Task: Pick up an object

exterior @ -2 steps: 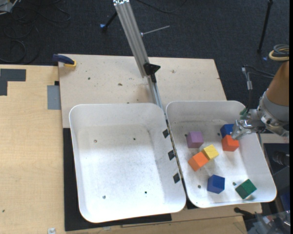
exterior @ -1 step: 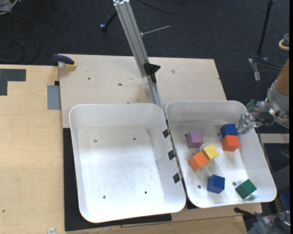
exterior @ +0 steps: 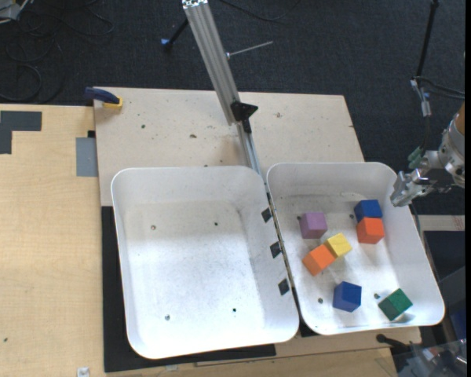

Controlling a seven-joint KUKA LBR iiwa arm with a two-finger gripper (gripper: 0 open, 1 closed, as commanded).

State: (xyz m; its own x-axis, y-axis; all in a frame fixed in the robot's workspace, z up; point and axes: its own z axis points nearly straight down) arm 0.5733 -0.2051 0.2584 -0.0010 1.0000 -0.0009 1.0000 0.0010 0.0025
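The claw (exterior: pixel 404 188) sat at the right rim of the right bin (exterior: pixel 330 175), up near its far corner, w/ nothing visible between its tips. Whether it was wide or narrow I couldn't tell (too small and seen edge-on).

All candidate objs lay in that right bin: a purple cube (exterior: pixel 313 225), a yellow cube (exterior: pixel 339 245) touching an orange cube (exterior: pixel 319 258), a blue cube (exterior: pixel 368 210) touching a red-orange cube (exterior: pixel 370 229), a second blue cube (exterior: pixel 347 296) nearer the front, and a green cube (exterior: pixel 395 304) by the front right corner. The left bin (exterior: pixel 141 181) sat alongside, on the counter (exterior: pixel 180 124).

Risks, as I judged them: closest targets were the blue/red-orange pair, and since they touched, a descent there could wedge a tip on top of one cube or shove both w/o closing on either. Same problem w/ yellow/orange. The claw was also right over the rim, so a straight drop could strike the bin wall and shift the bin. The green cube hugged the corner, leaving little room for a tip on the wall side. The purple cube and the front blue cube stood apart, so prob. the safer picks.
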